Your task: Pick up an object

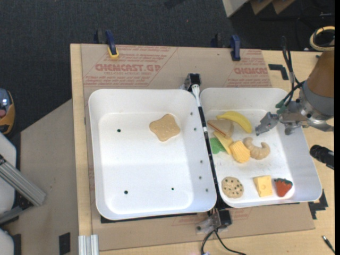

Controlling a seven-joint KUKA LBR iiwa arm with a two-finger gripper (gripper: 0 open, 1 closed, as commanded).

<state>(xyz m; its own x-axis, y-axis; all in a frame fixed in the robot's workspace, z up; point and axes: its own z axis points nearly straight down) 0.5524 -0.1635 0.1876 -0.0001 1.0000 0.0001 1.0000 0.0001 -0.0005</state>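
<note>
The tabletop's right bin (297, 147) holds the food toys; the gripper (264, 125) hangs near its far edge, jaws' state unreadable. The croissant (258, 150) lies just toward the near edge, the banana (237, 120) toward the divider

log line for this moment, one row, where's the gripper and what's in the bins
gripper: over right bin, above croissant, holding nothing | left bin: one toast piece | pick: not yet done

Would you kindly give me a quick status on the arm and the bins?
Tool low over right white bin, nothing seen held. Nearest: tan croissant, yellow banana. Tan toast slice alone in left white bin.
</note>
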